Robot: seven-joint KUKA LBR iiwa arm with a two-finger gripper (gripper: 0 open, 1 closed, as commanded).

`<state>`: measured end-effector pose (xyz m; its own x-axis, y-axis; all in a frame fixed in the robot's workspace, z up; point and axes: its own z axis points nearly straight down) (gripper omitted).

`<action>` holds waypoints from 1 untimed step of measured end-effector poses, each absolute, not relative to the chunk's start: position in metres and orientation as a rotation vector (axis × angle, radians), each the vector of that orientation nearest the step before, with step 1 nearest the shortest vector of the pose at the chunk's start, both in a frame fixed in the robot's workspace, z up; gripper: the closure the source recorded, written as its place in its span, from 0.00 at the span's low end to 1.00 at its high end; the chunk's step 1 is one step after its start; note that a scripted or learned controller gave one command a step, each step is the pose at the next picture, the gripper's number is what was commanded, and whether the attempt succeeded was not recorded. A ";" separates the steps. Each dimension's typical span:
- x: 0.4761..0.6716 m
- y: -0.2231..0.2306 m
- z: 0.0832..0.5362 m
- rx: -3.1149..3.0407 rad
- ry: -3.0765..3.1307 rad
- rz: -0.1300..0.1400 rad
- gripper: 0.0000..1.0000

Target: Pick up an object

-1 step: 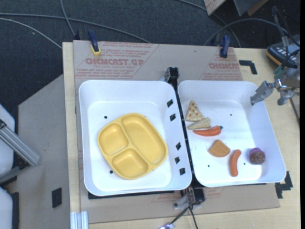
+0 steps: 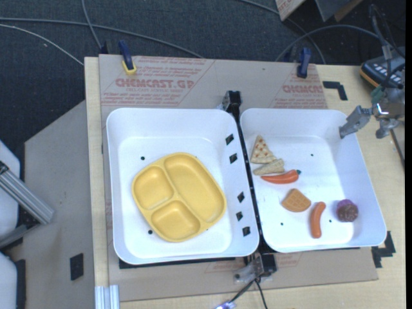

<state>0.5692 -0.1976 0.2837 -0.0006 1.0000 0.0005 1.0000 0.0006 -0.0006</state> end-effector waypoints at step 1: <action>0.575 -0.190 0.235 -2.216 -2.219 0.004 0.00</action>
